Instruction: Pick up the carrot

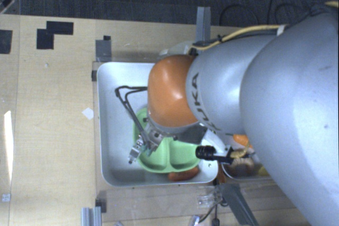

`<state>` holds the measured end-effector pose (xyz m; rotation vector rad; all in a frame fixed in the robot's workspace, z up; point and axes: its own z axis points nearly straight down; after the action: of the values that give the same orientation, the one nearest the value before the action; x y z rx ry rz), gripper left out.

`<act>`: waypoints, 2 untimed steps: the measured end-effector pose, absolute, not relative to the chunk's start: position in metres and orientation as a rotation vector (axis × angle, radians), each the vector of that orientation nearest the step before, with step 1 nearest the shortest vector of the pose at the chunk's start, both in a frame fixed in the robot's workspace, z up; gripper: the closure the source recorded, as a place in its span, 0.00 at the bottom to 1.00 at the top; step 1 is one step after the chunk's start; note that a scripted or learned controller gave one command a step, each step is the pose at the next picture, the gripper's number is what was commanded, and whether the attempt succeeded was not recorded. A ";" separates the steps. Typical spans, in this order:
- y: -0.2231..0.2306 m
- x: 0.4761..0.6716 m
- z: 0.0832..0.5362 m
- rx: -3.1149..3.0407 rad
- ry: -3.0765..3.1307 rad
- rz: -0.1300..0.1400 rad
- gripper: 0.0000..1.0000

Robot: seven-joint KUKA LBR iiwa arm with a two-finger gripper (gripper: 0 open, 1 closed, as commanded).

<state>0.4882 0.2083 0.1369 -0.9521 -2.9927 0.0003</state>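
My grey arm with its orange band [168, 93] hangs low over the left shallow white bin [108, 114], my gripper [136, 152] poised above a light-green plastic piece [175, 156]. Whether it is spread or pinched, I cannot tell from this angle. An orange, rounded object [183, 174], probably the carrot, lies at the bin's near wall, touching the green piece's edge. I judge I should shift toward that wall, align across the carrot, then descend.
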 end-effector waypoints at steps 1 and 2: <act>0.236 0.577 0.293 -0.667 -3.075 -0.005 0.00; 0.235 0.527 0.154 -0.773 -3.044 -0.001 0.00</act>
<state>0.5271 0.2353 0.1542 -0.7731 -3.0443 -0.0006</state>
